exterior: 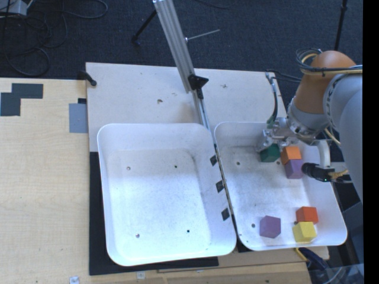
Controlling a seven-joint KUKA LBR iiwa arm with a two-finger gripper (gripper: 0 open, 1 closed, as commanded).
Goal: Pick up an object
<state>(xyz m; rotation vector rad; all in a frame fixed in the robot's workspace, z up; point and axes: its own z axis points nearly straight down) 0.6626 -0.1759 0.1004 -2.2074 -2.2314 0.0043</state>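
Green block (269, 153) sits in the right bin (249, 185), up near the bin's far edge and a bit toward its right side. The gripper (275, 138) hangs right over it, at the end of the grey arm (331, 108) that comes in from the right edge of the worktop (142, 93). The block peeks out just under the gripper, on the side nearer the bin's front edge, so it looks like the closest thing to grab. From up here you cannot tell if the gripper is spread wide or pinched narrow, or if it is touching the block at all. An orange block (291, 154) sits just beside the green one, on the side toward the arm, and a purple block (294, 169) lies touching the orange one, toward the front. They are crowded, so a grab could bump them. Three more blocks, purple (270, 226), red (307, 214) and yellow (304, 232), rest well apart by the bin's front right corner.
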